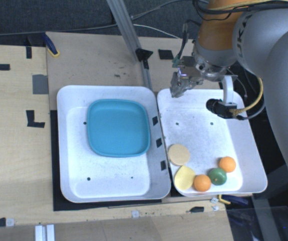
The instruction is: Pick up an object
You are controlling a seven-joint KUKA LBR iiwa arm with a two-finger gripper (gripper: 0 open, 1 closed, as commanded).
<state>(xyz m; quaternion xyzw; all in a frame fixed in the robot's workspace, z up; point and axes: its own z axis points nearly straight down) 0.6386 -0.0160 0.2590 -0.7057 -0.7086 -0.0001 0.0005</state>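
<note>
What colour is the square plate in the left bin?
The square plate is light blue, seen best in the camera view.

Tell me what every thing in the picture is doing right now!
Gripper: up over the far edge of the right bin, carrying nothing I can see.
Blue plate: lying flat in the left bin.
Tan disc: lying flat.
Yellow piece: touching the orange ball.
Green ball: between two orange balls.
Other orange ball: resting beside the green one.
</note>
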